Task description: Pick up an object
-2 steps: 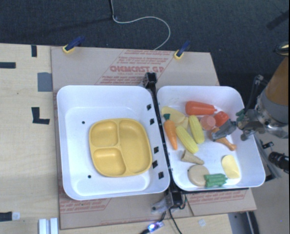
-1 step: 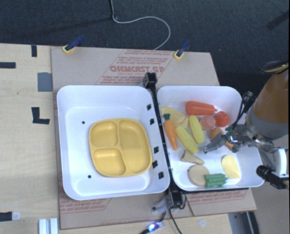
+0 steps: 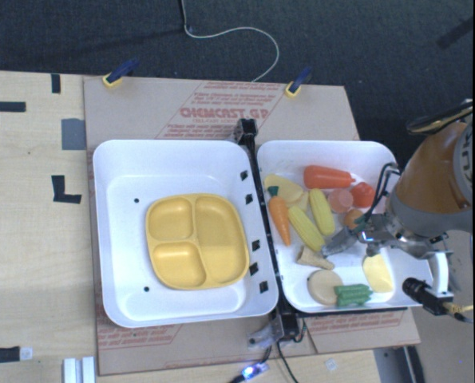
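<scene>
Gripper [image 3: 345,242] sits low in right bin [image 3: 381,152] among toy vegetables, beside corn cob [image 3: 305,227]; finger state cannot be determined. Yellow divided plate [image 3: 195,240] occupies left bin [image 3: 109,214].

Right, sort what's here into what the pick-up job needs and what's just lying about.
For the job:
gripper
corn cob
small carrot
big carrot
green piece
right bin

Lying about:
yellow divided plate
left bin
blue-and-yellow clamps
white cable
</scene>
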Robot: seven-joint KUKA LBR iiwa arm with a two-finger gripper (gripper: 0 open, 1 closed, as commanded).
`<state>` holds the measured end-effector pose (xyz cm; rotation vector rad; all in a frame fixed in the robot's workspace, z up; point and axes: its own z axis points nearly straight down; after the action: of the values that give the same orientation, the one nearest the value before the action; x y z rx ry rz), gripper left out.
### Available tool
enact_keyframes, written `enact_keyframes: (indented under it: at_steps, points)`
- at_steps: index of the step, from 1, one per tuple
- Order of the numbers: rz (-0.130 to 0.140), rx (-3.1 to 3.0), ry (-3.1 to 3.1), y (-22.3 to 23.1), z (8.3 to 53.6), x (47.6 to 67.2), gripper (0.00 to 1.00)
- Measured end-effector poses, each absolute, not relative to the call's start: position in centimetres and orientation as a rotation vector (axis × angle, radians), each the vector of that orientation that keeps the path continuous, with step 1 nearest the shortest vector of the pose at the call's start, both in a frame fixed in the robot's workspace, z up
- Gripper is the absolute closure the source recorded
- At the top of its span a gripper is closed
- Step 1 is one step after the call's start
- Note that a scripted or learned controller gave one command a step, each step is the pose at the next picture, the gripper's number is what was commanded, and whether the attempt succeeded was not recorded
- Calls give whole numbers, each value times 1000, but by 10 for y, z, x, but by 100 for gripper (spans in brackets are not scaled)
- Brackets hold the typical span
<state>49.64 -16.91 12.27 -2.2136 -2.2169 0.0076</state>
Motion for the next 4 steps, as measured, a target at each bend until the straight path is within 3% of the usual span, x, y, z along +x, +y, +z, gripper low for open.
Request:
enact_keyframes:
  at_steps: [1,2,4]
  points:
    - [-12,-2230,-2226,-169,88,501,0]
    - [-7,-2223,-2226,-169,96,501,100]
    - [0,-2221,-2225,-163,202,504,100]
